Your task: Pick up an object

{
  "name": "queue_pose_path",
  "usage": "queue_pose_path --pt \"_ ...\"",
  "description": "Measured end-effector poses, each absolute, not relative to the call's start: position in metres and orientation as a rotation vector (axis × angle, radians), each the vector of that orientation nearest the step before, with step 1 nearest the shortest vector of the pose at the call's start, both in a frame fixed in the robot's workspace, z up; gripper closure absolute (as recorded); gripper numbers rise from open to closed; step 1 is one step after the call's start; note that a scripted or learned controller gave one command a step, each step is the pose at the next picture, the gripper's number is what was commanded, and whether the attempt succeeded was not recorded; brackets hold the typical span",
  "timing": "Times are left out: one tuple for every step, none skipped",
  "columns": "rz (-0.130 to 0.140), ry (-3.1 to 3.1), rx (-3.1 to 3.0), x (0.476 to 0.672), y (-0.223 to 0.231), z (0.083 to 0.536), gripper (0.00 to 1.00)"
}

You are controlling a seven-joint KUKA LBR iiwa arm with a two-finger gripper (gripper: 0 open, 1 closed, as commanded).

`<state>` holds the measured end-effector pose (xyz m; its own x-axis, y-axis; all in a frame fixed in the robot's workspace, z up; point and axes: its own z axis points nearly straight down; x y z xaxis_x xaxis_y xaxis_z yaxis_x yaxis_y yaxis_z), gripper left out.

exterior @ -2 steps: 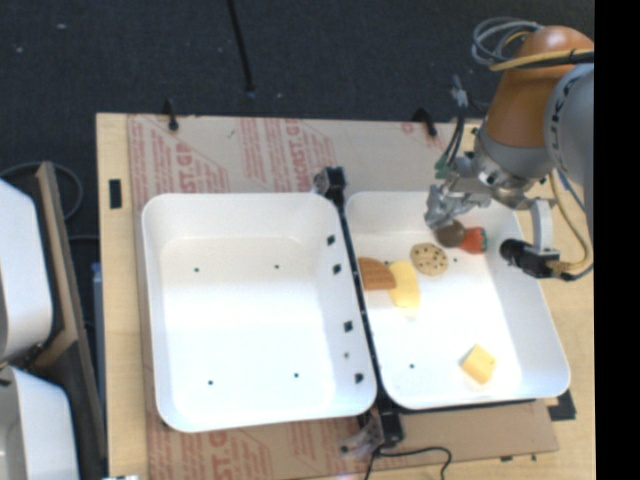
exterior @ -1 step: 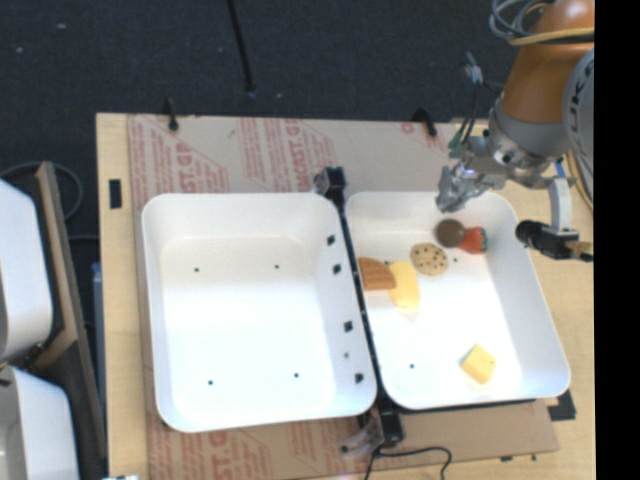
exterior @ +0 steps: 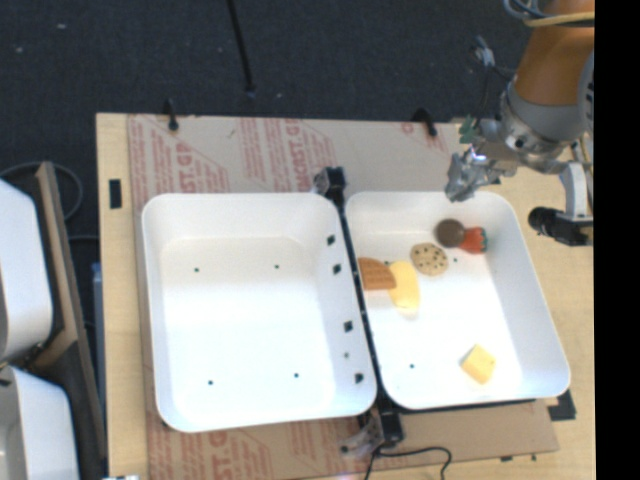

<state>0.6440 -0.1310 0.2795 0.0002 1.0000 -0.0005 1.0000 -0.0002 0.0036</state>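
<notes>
White bin [exterior: 520,298] holds speckled round cookie [exterior: 429,259].

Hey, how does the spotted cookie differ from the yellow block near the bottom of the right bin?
The cookie is round, tan and dark-speckled; the yellow block is angular and plain yellow. The cookie lies mid-bin, touching a pale yellow piece; the yellow block lies alone near the front corner. Both rest in the right bin, apart from the claw.
</notes>
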Motion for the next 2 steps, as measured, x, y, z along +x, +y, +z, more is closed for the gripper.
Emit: queue_pose_path --pt "0.001 2.226 2.218 0.659 -0.074 0.265 1.0" --pt "0.0 2.225 2.219 0.664 -0.03 0.251 1.0"
